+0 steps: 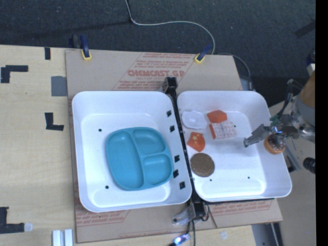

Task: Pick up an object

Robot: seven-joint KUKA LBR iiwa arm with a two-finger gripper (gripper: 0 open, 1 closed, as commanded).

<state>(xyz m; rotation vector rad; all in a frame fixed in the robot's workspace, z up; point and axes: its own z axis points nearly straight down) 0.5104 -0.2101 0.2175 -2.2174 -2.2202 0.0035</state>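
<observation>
White right bin [256, 186] holds a brown disc [203, 164]; gripper [252, 139] hovers nearby (finger spread impossible to tell).

Two white bins on a cardboard-covered bench, the arm's gripper at the right bin's edge.

The left bin [84, 137] holds a teal divided plate [139, 156]. The right bin [256, 186] holds a clear plastic piece [192, 119], an orange block [217, 116], a red-and-white packet [223, 131], an orange wedge with a yellow mark [197, 141] and a brown disc [202, 164], clustered toward its left side. The gripper [252, 139] reaches in over the right rim, its grey fingers low above bare bin floor, just right of the packet.
</observation>
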